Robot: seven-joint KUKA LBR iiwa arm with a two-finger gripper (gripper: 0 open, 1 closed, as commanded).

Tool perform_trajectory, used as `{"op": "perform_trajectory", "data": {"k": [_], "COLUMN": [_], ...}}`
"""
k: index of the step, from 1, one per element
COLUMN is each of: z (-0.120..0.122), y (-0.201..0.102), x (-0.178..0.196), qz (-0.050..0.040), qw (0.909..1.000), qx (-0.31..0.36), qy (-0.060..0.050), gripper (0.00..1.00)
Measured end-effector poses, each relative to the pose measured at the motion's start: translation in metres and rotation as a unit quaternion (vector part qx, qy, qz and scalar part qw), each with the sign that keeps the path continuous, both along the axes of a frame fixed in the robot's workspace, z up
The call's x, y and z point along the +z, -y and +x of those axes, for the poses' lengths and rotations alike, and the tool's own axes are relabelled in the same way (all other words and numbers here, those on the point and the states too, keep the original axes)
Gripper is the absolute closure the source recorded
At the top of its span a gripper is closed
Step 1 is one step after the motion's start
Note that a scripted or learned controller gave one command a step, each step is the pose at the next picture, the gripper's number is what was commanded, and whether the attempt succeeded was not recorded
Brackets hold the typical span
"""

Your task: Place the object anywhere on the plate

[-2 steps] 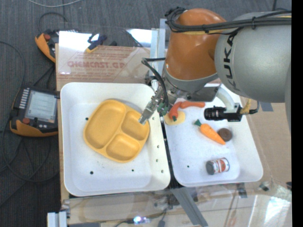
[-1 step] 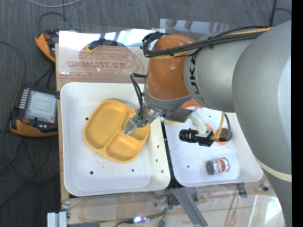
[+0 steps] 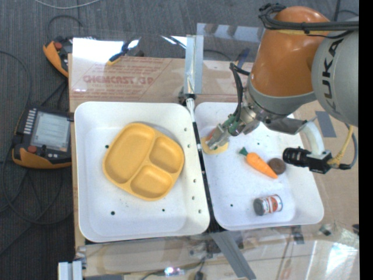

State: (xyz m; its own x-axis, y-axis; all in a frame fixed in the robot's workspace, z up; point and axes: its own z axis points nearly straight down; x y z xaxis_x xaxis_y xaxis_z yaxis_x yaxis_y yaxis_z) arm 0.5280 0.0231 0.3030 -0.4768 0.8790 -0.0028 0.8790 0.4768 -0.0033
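Note:
A yellow plate (image 3: 144, 160) with three compartments lies in the left white bin (image 3: 93, 214). My gripper (image 3: 220, 136) hangs below the grey and orange arm, over the left edge of the right bin (image 3: 303, 214), close to the wall between the bins. Directly under its tip is a pale yellow, ring-like object (image 3: 214, 149). The tip overlaps that object's upper side, and whether it touches it is unclear. The plate is to the left of the gripper, across the bin wall.
In the right bin lie a toy carrot (image 3: 260, 164), a small brown round piece (image 3: 278, 166) beside it, and a small can (image 3: 267, 205) on its side near the front. A black cylinder (image 3: 303, 157) sticks out from the arm at right.

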Motion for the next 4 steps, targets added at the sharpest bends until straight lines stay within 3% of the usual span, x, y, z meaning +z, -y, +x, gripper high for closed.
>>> {"op": "perform_trajectory", "data": {"k": [1,2,3,4], "z": [0.0441,0.0442,0.0446,0.0446], "y": [-0.0630,-0.0628,-0.0634,-0.0631], "x": [-0.0391,-0.0390,-0.0318,-0.0318], "qz": [0.0010,0.0007,0.0003,0.0000], "qw": [0.9996,0.9996,0.9996,0.9996], "qx": [0.028,0.028,0.028,0.028], "qy": [-0.001,-0.001,-0.003,-0.003], "gripper": [1.00,0.00,1.00,0.00]}}
